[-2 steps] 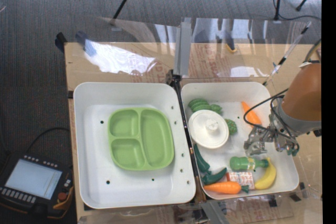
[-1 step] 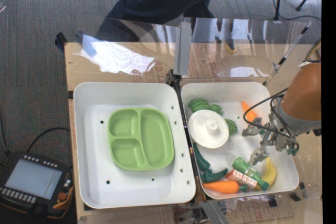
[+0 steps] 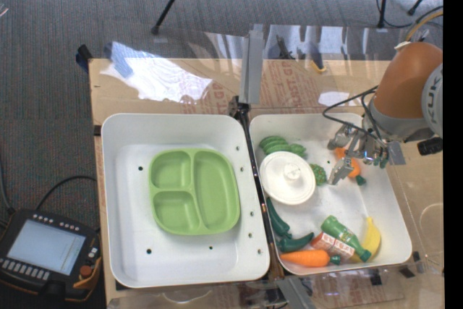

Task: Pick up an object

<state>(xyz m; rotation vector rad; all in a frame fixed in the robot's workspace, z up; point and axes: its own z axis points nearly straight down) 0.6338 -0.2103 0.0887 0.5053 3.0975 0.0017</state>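
1. The tool (image 3: 346,164) hangs low in the right bin (image 3: 396,224), close to that bin's far right corner. Between its fingers I see a small orange piece with a green end (image 3: 354,170), maybe a toy carrot. The piece is partly hidden, so I say only that the tool looks closed around it; I cannot be sure whether it is lifted or lying on the floor of the bin.

2. I judge this piece to be light, hard, smooth plastic. It will not break, but it can slip or turn between the fingers. The best place to hold it is across the thicker middle, not at the thin green end.

3. The piece is directly at the fingertips, so the tool needs no sideways travel. The white round lid (image 3: 288,178) lies just beside the tool, toward the middle wall between the bins, with green pieces (image 3: 278,145) at its far side.

4. Other toys lie at the near edge of the right bin, well apart from the tool: a bigger carrot (image 3: 307,257), a bottle (image 3: 343,236) and a banana (image 3: 372,236).

5. The left bin (image 3: 123,155) holds a green divided plate (image 3: 194,192).
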